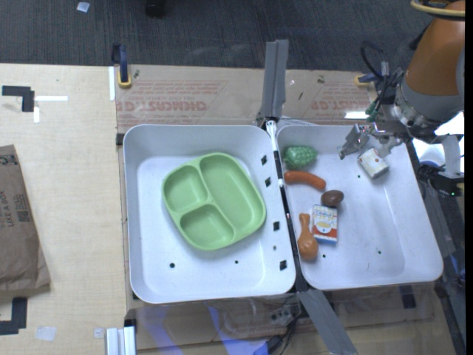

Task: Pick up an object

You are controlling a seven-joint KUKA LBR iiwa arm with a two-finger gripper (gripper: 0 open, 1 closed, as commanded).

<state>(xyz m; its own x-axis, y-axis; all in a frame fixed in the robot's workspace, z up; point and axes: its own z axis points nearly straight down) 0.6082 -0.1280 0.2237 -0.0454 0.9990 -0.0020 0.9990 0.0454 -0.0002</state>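
My gripper [363, 142] hangs over the far right part of the right bin [384, 261], below the arm's orange band. A small white block [373, 163] lies right beside and just below it; whether it is held or resting on the bin floor cannot be told. To the left along the bin's divider side sit a green bumpy item [299, 154], an orange carrot-like piece [304, 179], a brown oval [332, 197], a small printed carton [324, 223] and an orange-brown drumstick [306, 239].
The left bin [148, 265] holds a green divided plate [213, 200]. A grey bar [275, 80] rises behind the seam between the bins. A brown paper bag [18, 220] lies on the bench at far left.
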